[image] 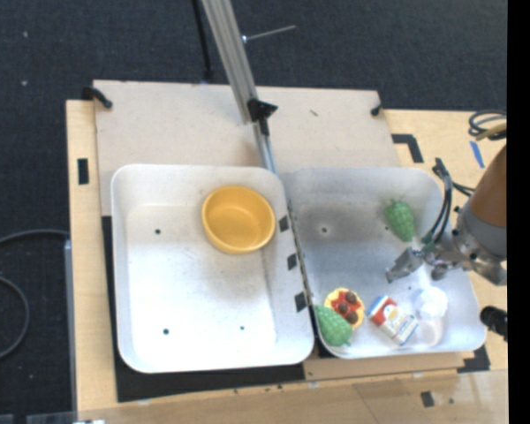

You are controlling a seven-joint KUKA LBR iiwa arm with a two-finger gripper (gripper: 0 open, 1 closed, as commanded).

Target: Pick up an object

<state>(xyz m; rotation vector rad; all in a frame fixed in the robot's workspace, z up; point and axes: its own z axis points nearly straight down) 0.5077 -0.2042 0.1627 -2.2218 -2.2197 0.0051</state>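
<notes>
Clustering along the lower edge of the right bin (371, 184), at the lower right of the frame, lie the nearest candidates: a green leafy toy (335, 327) touching a small yellow dish of red berries (345, 306), then a red-and-white carton (390, 317) and a pale cup-like object (431, 307). This crowding probably reflects loose items scattered for grasp trials; neighbours in contact leave little room for fingers. Just above them, the gripper (412, 265) hangs low over the bin floor at mid-right, reaching in from the frame's right edge; whether it is open or closed cannot be told, and nothing is visibly held. Higher in the same bin, a green oval object (400, 219) lies alone, well apart from the cluster, so it is judged the easiest target. Its long axis runs nearly up-down in the frame, tilted slightly so the upper end leans left. In the left bin (132, 237), a yellow bowl (238, 218) sits upright, mouth up, at upper centre. Both bins rest on the bench (84, 148).
</notes>
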